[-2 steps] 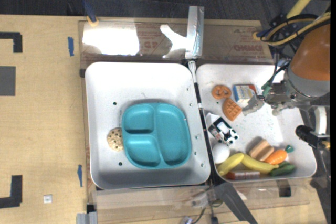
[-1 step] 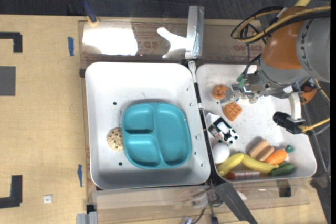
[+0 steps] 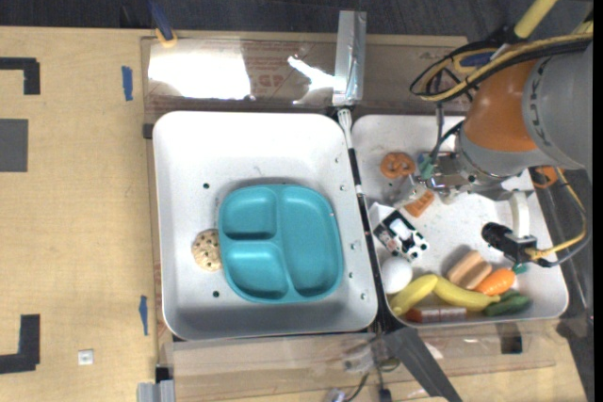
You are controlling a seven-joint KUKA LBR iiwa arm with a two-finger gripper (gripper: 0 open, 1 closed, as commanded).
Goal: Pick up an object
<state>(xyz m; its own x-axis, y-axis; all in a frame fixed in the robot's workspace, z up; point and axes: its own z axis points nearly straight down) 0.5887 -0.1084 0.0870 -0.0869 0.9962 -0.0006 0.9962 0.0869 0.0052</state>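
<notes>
Toys lie scattered in the right bin (image 3: 556, 297), at the lower right of the frame. A yellow banana (image 3: 435, 291) rests along the bin's lower edge, with a white egg (image 3: 396, 276) just beside its left end. To the right of the banana sit a pink sausage-like piece (image 3: 464, 266), an orange carrot (image 3: 497, 281) and a dark green vegetable (image 3: 509, 302), all close together. A small black-and-white toy (image 3: 400, 234) lies near the bin's left wall, and an orange round toy (image 3: 397, 165) sits above it, toward the bin's upper left.

The gripper (image 3: 435, 179) hangs over the upper middle of the right bin, just right of the orange round toy and above a small orange piece (image 3: 421, 201). Whether the fingers are released or clenched cannot be told, and nothing can be seen between them. The grey arm with its orange band (image 3: 499, 122) reaches in from the right.

The left bin (image 3: 179, 146), in the middle of the frame, carries a teal divided tray (image 3: 280, 240), with a cookie (image 3: 206, 249) touching the tray's left edge. Both bins rest on the bench (image 3: 66, 202).
</notes>
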